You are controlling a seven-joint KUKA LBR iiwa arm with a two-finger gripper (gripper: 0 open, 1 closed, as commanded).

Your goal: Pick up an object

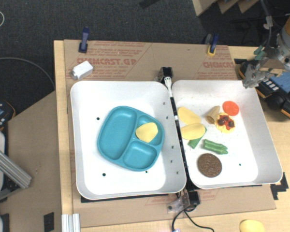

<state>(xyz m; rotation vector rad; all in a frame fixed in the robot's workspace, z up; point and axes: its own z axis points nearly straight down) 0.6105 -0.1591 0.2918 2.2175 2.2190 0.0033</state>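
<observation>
The right bin (261, 144) holds several food toys: two yellow pieces (189, 122), a tan cone (212, 113), an orange disc (230, 108), a red and dark piece (226, 122), a green bean (215, 146) and a brown round cookie (210, 165). In the left bin (84, 129) lies a blue divided plate (118, 139) with a yellow piece (147, 132) in one compartment. My gripper (251, 76) hangs above the far right corner of the right bin, apart from all the toys, with nothing visibly in it.
A black divider strip (173, 110) runs between the two bins. Blue clamps (83, 38) (212, 43) sit on the cardboard's far edge, beside a small white block (82, 70). A yellow object (251, 225) lies off the bench at the bottom right.
</observation>
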